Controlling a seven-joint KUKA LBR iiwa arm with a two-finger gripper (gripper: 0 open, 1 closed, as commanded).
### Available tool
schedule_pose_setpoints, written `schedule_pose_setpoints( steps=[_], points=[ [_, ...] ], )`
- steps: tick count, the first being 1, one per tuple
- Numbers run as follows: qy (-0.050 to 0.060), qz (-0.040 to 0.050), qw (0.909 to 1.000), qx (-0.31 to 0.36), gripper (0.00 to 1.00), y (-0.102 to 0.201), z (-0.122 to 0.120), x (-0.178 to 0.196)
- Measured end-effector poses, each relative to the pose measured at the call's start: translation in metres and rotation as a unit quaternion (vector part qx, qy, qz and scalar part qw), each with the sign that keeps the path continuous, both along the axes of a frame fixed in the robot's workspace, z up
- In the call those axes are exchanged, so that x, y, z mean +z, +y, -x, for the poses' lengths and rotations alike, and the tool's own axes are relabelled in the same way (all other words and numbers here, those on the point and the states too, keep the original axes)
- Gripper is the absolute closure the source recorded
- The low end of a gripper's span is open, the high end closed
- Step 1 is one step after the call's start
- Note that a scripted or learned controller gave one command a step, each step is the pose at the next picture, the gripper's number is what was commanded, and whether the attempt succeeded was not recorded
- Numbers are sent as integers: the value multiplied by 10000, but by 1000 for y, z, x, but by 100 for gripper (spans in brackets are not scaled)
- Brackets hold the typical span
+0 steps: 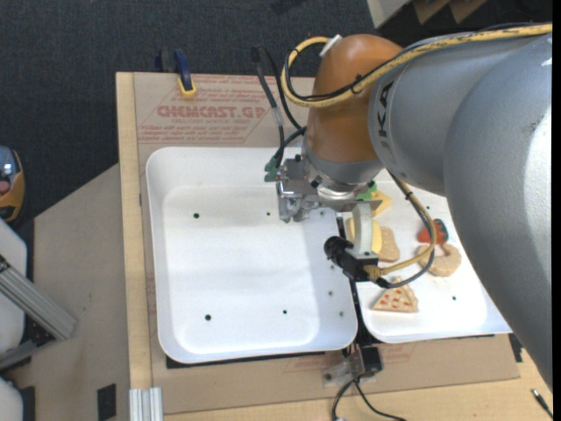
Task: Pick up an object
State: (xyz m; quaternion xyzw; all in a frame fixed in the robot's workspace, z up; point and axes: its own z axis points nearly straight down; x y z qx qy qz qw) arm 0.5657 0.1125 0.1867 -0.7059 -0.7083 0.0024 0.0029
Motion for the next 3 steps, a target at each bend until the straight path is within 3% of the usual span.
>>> schedule_pose_setpoints(
  steps=[1, 2, 3],
  points=[
    [-59, -4, 10000, 2, 100, 57, -49, -32],
    [-63, -5, 10000, -19, 100, 47, -23, 43],
    [-66, -12, 10000, 13, 100, 103, -39, 71]
  ],
)
